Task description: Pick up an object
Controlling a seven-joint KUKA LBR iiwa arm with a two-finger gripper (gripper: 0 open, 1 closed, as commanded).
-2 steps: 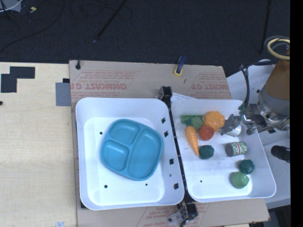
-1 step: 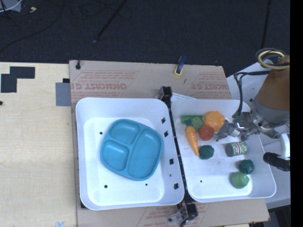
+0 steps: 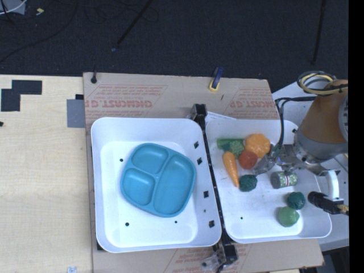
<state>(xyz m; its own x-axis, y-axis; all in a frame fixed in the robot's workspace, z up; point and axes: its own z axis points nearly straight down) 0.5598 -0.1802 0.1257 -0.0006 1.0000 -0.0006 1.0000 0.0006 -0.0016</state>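
While the left bin [image 3: 105, 152] carries just a blue plate [image 3: 158, 178] at its middle, the pickable things crowd the right bin [image 3: 318, 229]: a carrot [image 3: 231, 169] near its left edge, a red ball [image 3: 247, 160] and an orange [image 3: 257, 144] beside it, a dark green ball [image 3: 247, 183] below. The gripper [image 3: 273, 162] sits low among them by a small can [image 3: 284, 180]; whether it is clenched or released cannot be told. Such crowding risks a nudge that rolls the round pieces away, or a pinch on two at once.
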